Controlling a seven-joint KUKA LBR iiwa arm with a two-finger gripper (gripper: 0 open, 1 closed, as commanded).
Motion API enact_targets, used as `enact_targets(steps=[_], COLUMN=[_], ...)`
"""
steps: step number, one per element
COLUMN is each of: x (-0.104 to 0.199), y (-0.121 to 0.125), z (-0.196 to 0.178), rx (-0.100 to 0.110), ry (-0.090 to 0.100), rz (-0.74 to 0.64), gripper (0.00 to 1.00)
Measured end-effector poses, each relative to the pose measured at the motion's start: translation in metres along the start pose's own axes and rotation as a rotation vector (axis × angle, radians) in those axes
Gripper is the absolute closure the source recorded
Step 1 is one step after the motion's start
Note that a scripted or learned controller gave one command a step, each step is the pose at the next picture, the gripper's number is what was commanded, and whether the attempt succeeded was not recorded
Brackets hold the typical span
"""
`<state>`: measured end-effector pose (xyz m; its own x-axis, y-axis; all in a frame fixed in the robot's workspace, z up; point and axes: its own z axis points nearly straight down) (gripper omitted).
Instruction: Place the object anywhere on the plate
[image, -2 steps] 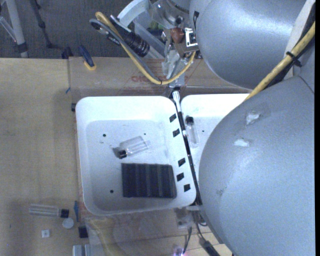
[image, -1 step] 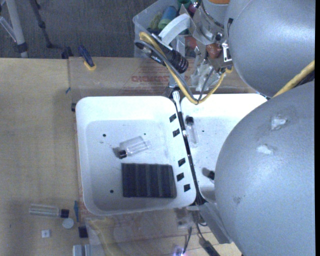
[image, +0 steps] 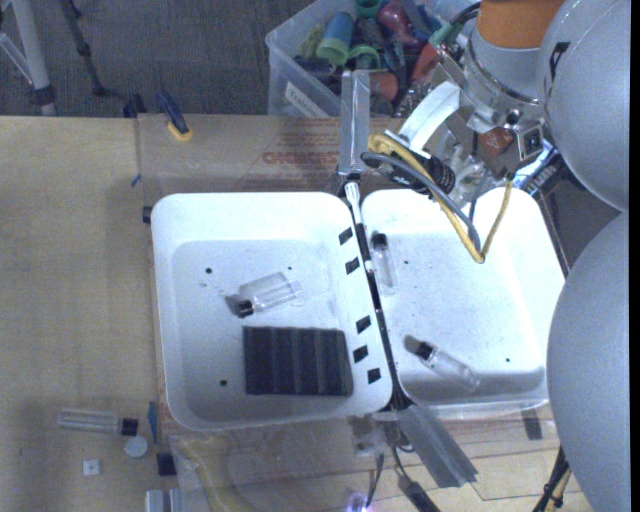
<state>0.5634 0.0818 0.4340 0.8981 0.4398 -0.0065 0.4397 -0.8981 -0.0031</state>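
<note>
This is a robotics lab or test workshop. A grey industrial arm (image: 590, 120) with an orange band and loose yellow cabling hangs at two o'clock over a plywood counter (image: 70, 250). Two shallow white bins (image: 165, 300) sit side by side at the centre, joined by a strip with black markers. At twelve o'clock a clear plastic tub (image: 330, 55) is crammed with mixed coloured test items. Small clear vials (image: 265, 295) lie in the bins, and spare parts are scattered at seven o'clock.
</note>
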Motion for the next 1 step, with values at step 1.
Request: enact_targets(steps=[1], x=[0.0842], y=[0.0023], z=[0.0066], rx=[-0.004], ry=[0.009], rz=[0.258], gripper=[1.0])
